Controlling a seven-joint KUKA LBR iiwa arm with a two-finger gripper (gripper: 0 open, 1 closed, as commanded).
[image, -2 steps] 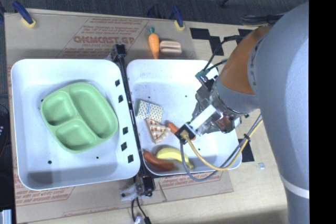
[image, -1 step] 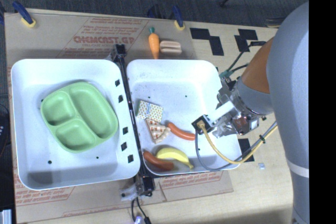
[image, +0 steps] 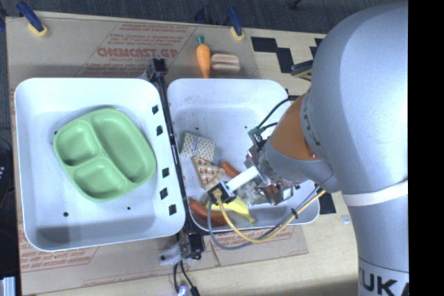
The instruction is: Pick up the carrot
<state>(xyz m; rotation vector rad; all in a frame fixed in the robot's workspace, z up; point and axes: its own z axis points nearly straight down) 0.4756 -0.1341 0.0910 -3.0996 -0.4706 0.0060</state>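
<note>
1. Cardboard (image: 139, 45) printed in red lies under both bins, with a blue clamp (image: 31, 19) at its far left corner.
2. The left bin (image: 21, 149) holds a green plate (image: 104, 152) with three compartments, lying flat near the bin's middle.
3. The carrot (image: 202, 57) lies outside both bins on the cardboard, just beyond the far rim of the right bin near that bin's left corner. It is orange, with its green top pointing away from the bins.
4. A tan and pink food piece (image: 225, 63) lies just beside the carrot on its right, and a second blue clamp (image: 235, 22) sits beyond them at the cardboard's edge.
5. The right bin (image: 222, 107) is bare in its far half. In its near half are a pale patterned block (image: 198, 145), a waffle-like piece (image: 206, 170) just below it, and an orange-red sausage (image: 231, 168) to the right of that piece.
6. Near the front rim lie another reddish sausage (image: 203, 211) and a yellow banana (image: 237, 213), touching or overlapping.
7. The gripper (image: 274, 189) is low in the near right part of the right bin, close to the banana and well apart from the carrot. The grey arm covers much of it, so I cannot tell whether it is spread or closed, and nothing can be seen held in it.
</note>
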